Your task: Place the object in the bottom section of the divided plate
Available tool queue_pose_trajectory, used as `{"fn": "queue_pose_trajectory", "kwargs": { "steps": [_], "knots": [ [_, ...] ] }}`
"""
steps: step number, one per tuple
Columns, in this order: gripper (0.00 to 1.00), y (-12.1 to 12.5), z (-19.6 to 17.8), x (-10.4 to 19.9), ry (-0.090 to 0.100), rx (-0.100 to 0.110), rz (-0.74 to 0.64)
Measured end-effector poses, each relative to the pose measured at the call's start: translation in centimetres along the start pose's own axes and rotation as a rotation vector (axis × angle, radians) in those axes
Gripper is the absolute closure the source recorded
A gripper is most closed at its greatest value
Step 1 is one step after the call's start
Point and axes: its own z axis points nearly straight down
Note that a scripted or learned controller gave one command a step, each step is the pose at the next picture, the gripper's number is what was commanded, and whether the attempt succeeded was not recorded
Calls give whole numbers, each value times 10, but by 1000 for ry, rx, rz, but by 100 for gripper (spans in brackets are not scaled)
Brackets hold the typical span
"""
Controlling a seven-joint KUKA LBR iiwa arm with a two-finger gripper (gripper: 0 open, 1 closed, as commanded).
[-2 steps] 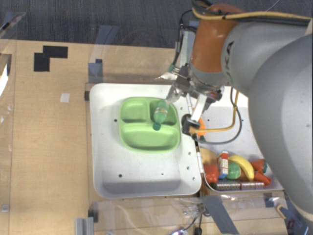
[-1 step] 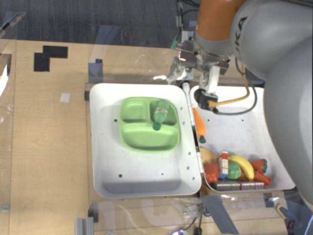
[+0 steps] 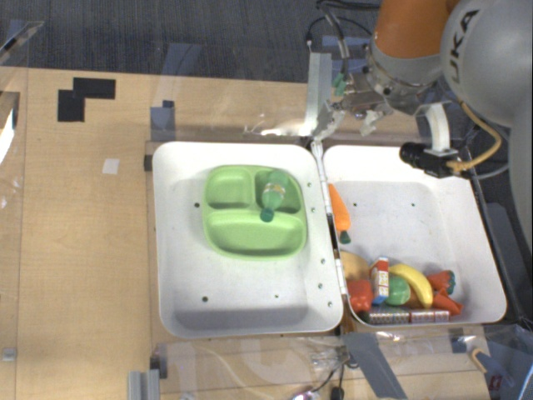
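Tool sits above the far edge of the bins, near the divider between them; finger state cannot be read from this view. Green divided plate lies in the left bin. Small green bottle rests tilted in the plate's upper right section, its cap end over the ridge toward the large bottom section. Right bin holds a carrot against its left wall and a cluster near its front: banana, red pieces, a small can. Both bins stand on the wooden desk.
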Motion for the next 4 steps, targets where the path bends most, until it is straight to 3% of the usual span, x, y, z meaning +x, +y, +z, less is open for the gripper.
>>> {"fn": "queue_pose_trajectory", "kwargs": {
  "steps": [1, 2, 3, 4],
  "knots": [
    [0, -38, -142, -62, -1, -2, -371],
    [0, -10, -141, -126, -2, -3, -623],
    [0, -22, -122, -154, -3, -4, -908],
    [0, -39, -143, -208, -6, -5, -1299]
  ]
}}
